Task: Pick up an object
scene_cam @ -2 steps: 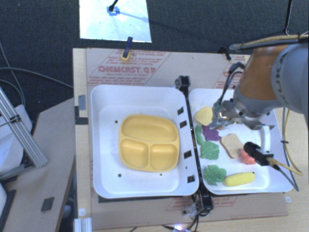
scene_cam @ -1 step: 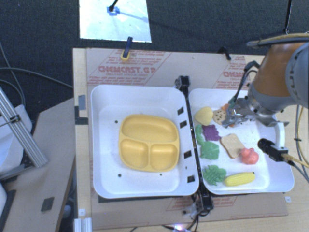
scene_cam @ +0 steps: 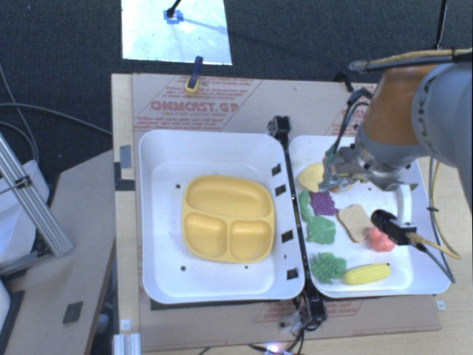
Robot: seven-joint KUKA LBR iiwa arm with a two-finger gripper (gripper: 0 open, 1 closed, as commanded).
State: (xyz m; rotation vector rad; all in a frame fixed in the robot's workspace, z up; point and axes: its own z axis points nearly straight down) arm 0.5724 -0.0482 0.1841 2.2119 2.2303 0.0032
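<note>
The wedge [scene_cam: 310, 176], pale yellow, lies at the near-left end of the right bin [scene_cam: 423, 261], close to the wall that it shares with the left bin [scene_cam: 159, 198]. The gripper [scene_cam: 332, 182] hangs low just beside the wedge, over its right edge and above the grapes [scene_cam: 323, 203], which are purple and lie just below the wedge. From this slant its body hides the jaws, so I cannot tell how far open they are, and nothing can be seen held in them. It may be touching the wedge, but the view is too poor to be sure. Under the grapes is a green leaf [scene_cam: 321, 230], and to its right a slice of toast [scene_cam: 354, 221], tilted. A red piece [scene_cam: 381, 240] lies just right of the toast. Along the bin's front edge are a second leaf [scene_cam: 327, 266] and, beside it, a corn cob [scene_cam: 366, 274]. The left bin holds a yellow tray [scene_cam: 228, 219] with three compartments, lying flat near its middle.
</note>
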